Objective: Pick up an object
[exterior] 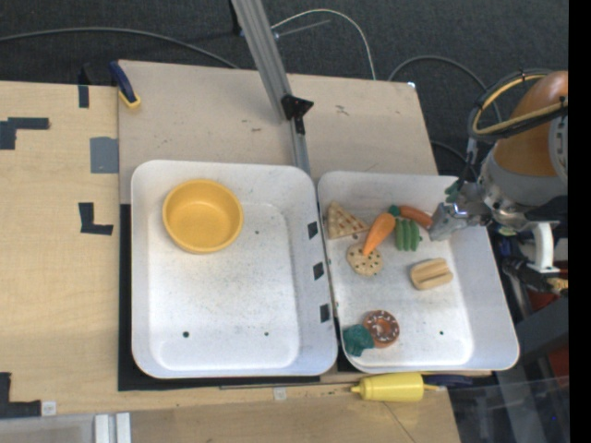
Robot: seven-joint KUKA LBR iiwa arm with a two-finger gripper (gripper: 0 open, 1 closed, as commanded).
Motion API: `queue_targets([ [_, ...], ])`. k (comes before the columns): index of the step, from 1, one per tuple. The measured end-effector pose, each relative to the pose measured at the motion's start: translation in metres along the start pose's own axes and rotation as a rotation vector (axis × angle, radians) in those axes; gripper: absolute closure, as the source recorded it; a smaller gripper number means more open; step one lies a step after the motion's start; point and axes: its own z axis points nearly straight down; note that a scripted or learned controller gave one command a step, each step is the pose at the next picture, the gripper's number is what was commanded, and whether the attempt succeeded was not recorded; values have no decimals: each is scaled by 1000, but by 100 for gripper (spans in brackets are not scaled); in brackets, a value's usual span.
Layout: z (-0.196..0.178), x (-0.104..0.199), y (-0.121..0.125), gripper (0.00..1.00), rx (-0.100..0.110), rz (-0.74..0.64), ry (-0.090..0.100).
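The right bin point(480, 340) holds several toy foods: a tan wedge point(343, 221), an orange carrot point(377, 232), a green pickle-like piece point(407, 235), a small red-orange piece point(416, 215), a spotted cookie point(366, 260), a tan bread block point(430, 273), a chocolate donut point(380, 328) and a green lump point(356, 340). My gripper point(446, 220) hangs low over the bin's right side, just right of the red-orange and green pieces and above the bread block. I see nothing held in it.
A yellow bowl point(201, 215) sits at the back left of the left bin point(231, 340). A yellow bottle point(392, 388) lies on the bench in front of the right bin. A grey pole point(268, 53) slants in at the back.
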Motion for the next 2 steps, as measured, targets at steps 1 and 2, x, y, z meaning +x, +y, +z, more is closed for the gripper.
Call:
queue_targets([
  [1, -44, -1, 7, 100, 2, 0, 0],
  [2, -79, -1, 8, 100, 2, 0, 1],
])
